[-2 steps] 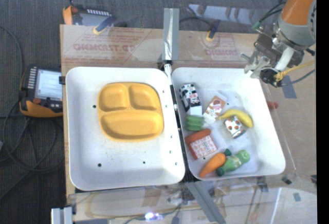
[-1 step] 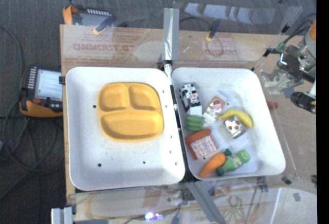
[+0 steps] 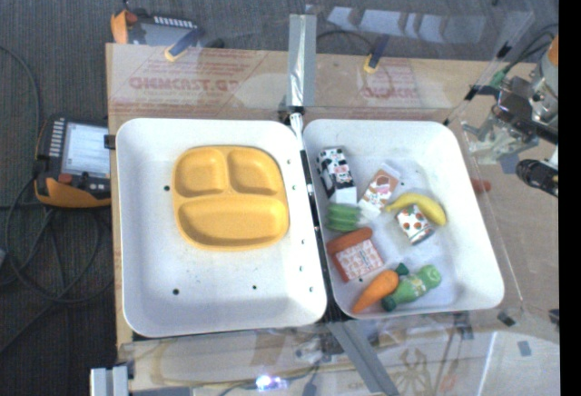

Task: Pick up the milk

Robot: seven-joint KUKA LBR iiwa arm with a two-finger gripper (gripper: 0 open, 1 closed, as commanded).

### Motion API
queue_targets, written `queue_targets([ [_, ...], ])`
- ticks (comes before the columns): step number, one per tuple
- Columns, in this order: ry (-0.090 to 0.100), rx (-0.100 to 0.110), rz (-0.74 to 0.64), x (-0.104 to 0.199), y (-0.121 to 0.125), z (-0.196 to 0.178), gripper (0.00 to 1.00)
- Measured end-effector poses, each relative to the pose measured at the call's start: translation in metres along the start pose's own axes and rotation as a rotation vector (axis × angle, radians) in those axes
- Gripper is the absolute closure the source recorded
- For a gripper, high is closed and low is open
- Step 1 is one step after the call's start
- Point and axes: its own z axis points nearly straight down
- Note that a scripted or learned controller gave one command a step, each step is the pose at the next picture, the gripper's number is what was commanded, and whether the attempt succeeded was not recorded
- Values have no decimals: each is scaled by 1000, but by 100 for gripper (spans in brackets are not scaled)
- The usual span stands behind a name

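Note:
The milk (image 3: 334, 173) is a small carton with black and white cow patches. It lies in the right bin (image 3: 454, 149), at the upper left near the divider between the bins. My gripper (image 3: 526, 126) is at the right edge of the view, beyond the right bin's far right corner and well away from the milk. Nothing is seen held in it.
Around the milk lie a pink and white carton (image 3: 381, 188), a green vegetable (image 3: 343, 217), a banana (image 3: 421, 204), a small can (image 3: 413, 224), a red box (image 3: 356, 256), a carrot (image 3: 375, 292) and a green bottle (image 3: 414, 284). A yellow divided tray (image 3: 231, 196) sits in the left bin (image 3: 145, 285).

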Motion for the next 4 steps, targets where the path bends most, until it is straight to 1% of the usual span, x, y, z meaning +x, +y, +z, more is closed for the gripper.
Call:
queue_targets([
  [1,3,-4,-127,-38,-70,-36,100],
  [4,-1,5,-138,-34,-66,-57,100],
])
